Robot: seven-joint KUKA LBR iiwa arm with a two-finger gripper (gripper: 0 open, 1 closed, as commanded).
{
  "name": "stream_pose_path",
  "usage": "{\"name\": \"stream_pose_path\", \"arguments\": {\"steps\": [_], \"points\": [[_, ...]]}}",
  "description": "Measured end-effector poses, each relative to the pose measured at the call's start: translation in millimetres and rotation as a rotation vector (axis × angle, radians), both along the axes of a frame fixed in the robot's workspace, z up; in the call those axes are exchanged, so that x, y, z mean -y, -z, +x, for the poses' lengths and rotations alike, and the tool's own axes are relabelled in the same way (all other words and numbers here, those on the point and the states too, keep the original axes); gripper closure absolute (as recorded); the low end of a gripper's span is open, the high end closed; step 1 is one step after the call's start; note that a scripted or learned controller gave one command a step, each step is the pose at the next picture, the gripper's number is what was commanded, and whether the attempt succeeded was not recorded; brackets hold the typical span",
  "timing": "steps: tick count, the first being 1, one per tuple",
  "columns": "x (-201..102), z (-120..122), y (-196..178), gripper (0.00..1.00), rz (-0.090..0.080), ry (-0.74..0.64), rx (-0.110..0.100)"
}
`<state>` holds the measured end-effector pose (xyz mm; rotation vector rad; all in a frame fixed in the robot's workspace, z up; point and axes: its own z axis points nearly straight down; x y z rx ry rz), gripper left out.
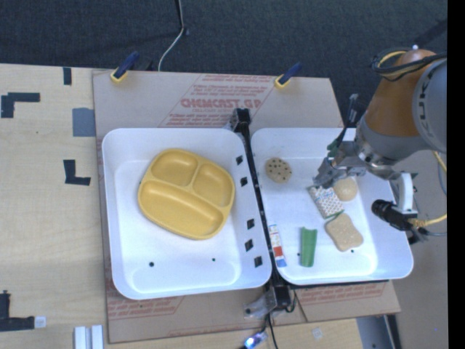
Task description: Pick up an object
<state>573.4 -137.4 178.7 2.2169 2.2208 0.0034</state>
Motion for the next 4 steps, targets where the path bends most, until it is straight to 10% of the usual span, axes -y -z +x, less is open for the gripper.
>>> {"name": "stream_pose_path", "arguments": {"steps": [1,4], "points": [[-0.4,1.0,-52.9,1.00,0.000,0.000,0.000],[-146.6,-30.1,-40.5,1.00,0.002,-0.003,-0.006]]}}
